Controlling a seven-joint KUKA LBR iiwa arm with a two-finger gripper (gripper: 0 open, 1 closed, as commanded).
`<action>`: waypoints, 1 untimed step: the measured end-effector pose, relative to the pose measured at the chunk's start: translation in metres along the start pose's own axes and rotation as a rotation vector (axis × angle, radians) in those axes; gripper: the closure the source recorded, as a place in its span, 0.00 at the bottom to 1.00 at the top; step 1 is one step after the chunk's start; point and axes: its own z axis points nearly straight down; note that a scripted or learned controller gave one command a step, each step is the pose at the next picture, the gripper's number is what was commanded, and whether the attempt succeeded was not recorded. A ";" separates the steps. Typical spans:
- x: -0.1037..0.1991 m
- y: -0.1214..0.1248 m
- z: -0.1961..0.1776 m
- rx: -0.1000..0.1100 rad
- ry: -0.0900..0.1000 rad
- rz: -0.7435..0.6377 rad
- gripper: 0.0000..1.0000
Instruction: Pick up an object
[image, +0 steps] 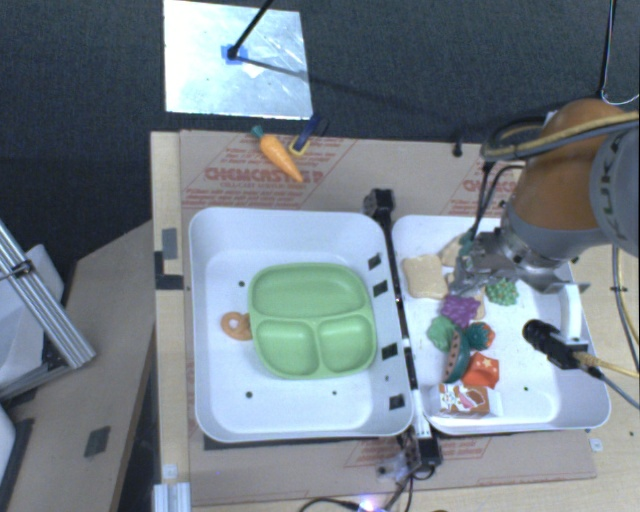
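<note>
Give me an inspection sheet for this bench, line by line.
Surface: two white bins side by side; left bin holds a green divided plate and a small orange ring.
Job's things: toy foods in the right bin: purple grapes, bread slice, green pieces, red packet.
Clutter: toy carrot behind the bins.
Grippers: gripper low over the grapes; finger state unclear.
Cables: dark cables along the arm.
Surroundings: foil sheet, dark floor.

Smooth glossy plastic green tray (305, 320); smooth white plastic bins (215, 260); crinkled foil sheet (240, 65)
</note>
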 end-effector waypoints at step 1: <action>0.011 -0.046 -0.002 -0.001 0.000 0.001 1.00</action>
